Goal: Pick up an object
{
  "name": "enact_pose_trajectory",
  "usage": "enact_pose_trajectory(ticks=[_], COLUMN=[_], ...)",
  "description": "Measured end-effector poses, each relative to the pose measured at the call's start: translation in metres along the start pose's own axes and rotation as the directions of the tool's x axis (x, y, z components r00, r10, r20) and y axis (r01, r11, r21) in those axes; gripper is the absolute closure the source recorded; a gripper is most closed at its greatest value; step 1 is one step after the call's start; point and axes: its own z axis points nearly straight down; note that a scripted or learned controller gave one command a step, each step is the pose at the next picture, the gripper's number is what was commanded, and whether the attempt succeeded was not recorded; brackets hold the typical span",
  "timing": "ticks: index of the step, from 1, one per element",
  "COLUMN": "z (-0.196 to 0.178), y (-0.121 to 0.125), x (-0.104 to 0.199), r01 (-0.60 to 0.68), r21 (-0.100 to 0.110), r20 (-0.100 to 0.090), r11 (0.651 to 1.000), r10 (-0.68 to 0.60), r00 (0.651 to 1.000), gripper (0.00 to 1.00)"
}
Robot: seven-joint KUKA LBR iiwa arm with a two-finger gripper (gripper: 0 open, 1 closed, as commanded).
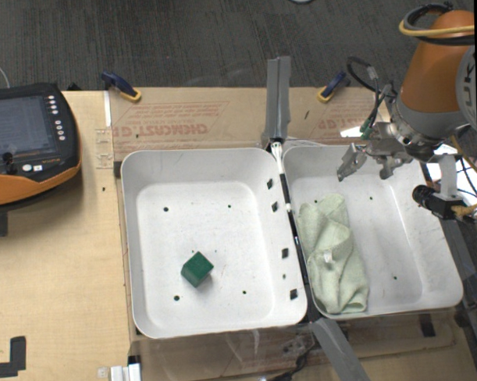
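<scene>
Camera view cuts off the arm [437, 69] at the right edge, so just its orange band and grey wrist show, leaning in over the right bin's [406, 297] far corner. Cables and brackets crowd the wrist and blur its outline. The gripper [366, 167] hangs above that bin's far end; its fingers [347, 166] point down and leftward, spread apart with nothing between them. A pale green cloth [333, 253] lies crumpled below the fingers, toward the near side, along the bin's left wall. Its folds hide whatever is beneath. A green cube [197, 269] sits in the left bin [149, 306], well apart from the fingers, far to their left. A pendant [26, 142] rests on the tabletop [55, 294], partly cropped.
</scene>
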Motion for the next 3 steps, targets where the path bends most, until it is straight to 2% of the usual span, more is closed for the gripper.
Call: enact_pose_trajectory(ticks=[1, 2, 3], z=[0.0284, 0.0282, 0.0282], y=[-0.01, -0.0144, -0.0144], x=[0.0265, 0.025, 0.0249], r01=[0.124, 0.216, 0.217], r21=[0.0, -0.001, -0.001], r20=[0.0, 0.0, 0.0], r11=[0.992, 0.976, 0.976], r10=[-0.124, -0.216, -0.217], r00=[0.992, 0.976, 0.976], gripper=[0.0, 0.0, 0.0])
